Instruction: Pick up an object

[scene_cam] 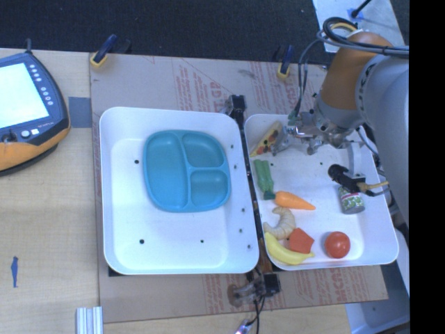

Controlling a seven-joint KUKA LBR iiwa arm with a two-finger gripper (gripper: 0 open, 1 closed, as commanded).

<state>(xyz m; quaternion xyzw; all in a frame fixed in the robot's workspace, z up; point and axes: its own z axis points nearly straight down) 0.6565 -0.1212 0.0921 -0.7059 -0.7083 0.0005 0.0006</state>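
Banana was seen at right bin front edge; gripper hung over back corner, grip unclear.

Both bins look like smooth white plastic, slight sheen: left bin, right bin. Divided plate is light blue plastic, smooth, semi-matt. Toy food reads as moulded plastic: carrot orange and glossy, tomato red with a small highlight, banana yellow and smooth, green piece matt. Bench top is pale wood-grain laminate, matt. Sheet under the bins looks like brown cardboard with faded red print, matt. Arm has a matt grey shell and an orange band with soft gloss. Pendant has an orange-and-grey plastic casing and a glossy screen.
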